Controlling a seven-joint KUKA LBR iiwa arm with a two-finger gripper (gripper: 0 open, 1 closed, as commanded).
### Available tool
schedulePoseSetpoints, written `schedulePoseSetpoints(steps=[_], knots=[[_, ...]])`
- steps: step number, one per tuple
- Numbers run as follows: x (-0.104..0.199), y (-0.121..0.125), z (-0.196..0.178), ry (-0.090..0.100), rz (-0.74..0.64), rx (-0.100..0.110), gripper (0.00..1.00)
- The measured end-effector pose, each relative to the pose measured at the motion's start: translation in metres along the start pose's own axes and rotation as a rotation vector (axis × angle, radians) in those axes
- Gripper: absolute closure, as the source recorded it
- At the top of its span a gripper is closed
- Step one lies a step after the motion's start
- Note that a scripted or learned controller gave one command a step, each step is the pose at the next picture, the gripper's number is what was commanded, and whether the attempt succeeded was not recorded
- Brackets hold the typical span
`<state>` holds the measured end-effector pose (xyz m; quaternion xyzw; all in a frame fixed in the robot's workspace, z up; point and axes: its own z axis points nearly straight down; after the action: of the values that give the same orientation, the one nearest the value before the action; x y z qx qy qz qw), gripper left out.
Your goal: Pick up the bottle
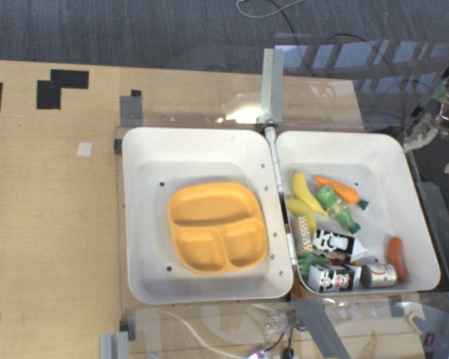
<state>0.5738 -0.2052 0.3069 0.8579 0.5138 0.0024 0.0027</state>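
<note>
The bottle (337,207) is small, green and plastic. It lies on its side in the right bin (382,155), near the middle, with its cap pointing toward the lower right. An orange carrot (338,189) lies just behind it and two yellow bananas (302,196) lie to its left, close to it. Nothing covers the bottle from above.
Below the bottle lie two cow-patterned cartons (334,244), a metal can (378,276) and a red sausage (394,256) near the front right corner. The left bin (146,200) holds an orange divided plate (215,226). A ridge (278,200) separates the bins.
</note>
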Motion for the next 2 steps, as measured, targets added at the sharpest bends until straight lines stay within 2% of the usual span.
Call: schedulePoseSetpoints(steps=[1,2], knots=[[0.018,-0.008,-0.042,0.0,0.231,0.002,0.0],[0.037,-0.007,-0.065,-0.003,0.658,0.004,0.0]])
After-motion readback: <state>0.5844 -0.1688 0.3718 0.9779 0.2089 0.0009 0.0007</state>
